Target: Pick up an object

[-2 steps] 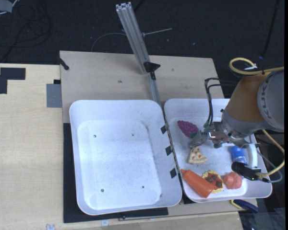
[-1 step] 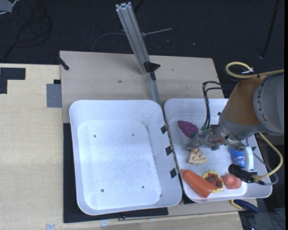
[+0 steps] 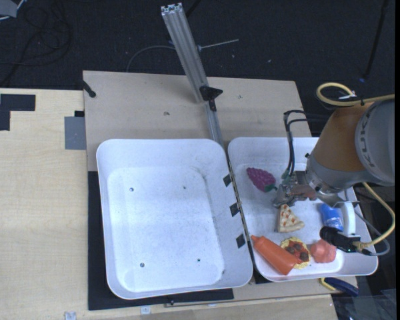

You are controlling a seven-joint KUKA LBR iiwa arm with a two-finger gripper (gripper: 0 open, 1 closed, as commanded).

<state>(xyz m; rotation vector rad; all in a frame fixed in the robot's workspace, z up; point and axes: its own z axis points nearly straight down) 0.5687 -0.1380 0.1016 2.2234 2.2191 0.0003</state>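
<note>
My gripper (image 3: 286,195) reaches in from the right over the right bin (image 3: 243,153), low above its floor. Just below it lies a pizza slice toy (image 3: 287,217), its tip pointing up toward the gripper. A purple grape bunch (image 3: 261,177) rests to the gripper's upper left. An orange carrot (image 3: 274,254) lies along the bin's front left, with a small round yellow-and-red toy (image 3: 296,249) and a red toy (image 3: 323,251) beside it. A blue-and-white can (image 3: 333,216) sits under the arm at the right.
The left bin (image 3: 117,153) stands beside the right one, sharing a middle wall with black clips (image 3: 234,209). A metal rail (image 3: 189,49) slants up behind the bins. Black and yellow cables hang around the arm at the right edge.
</note>
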